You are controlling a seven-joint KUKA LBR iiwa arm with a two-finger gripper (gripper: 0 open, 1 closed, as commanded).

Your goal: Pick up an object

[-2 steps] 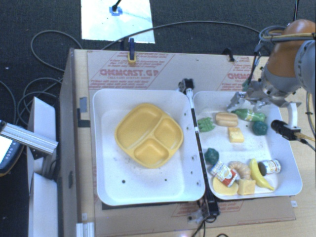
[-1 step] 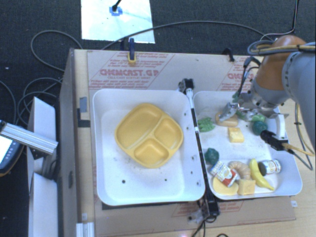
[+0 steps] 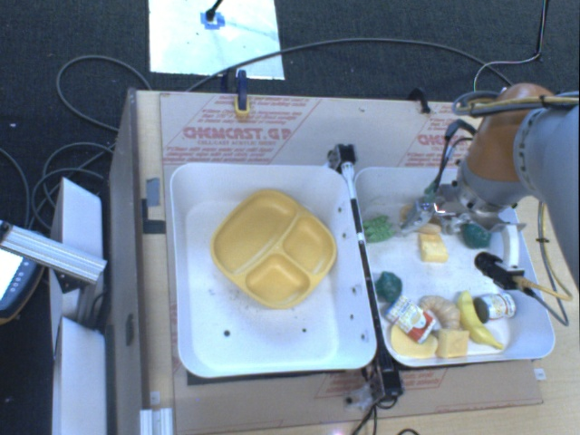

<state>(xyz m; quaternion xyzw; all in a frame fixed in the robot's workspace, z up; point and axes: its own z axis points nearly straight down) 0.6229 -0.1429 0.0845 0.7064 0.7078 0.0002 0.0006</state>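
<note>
The pincer [image 3: 433,208] is low in the right bin [image 3: 535,333], at twelve o'clock of a yellow block [image 3: 433,246]; its state I cannot tell. Nothing looks lifted yet, so the pick remains to be done.

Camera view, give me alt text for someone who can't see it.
A grey robot arm's gripper hovers at the back of the right white bin above small toy foods, including a banana and cheese block. The left white bin holds a yellow divided plate.

Robot lab: cabled bench [image 3: 272,120], white bins [image 3: 195,270].
</note>
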